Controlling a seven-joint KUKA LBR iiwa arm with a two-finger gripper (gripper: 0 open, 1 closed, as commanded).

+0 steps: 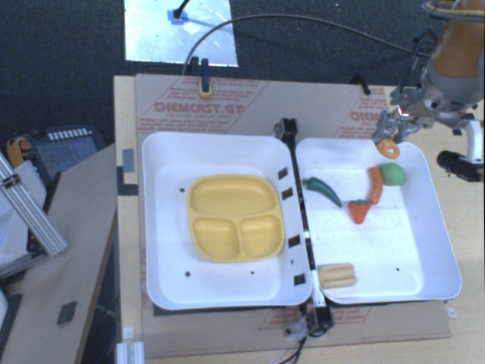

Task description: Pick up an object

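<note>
Dangling upright: orange ring, jaws

Wooden bench carries printed board; on board, 2 white bins side by side.

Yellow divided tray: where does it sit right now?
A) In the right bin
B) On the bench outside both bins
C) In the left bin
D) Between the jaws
C: the yellow divided tray lies flat on the floor of the left bin, apart from the toy food in the right bin.
</note>
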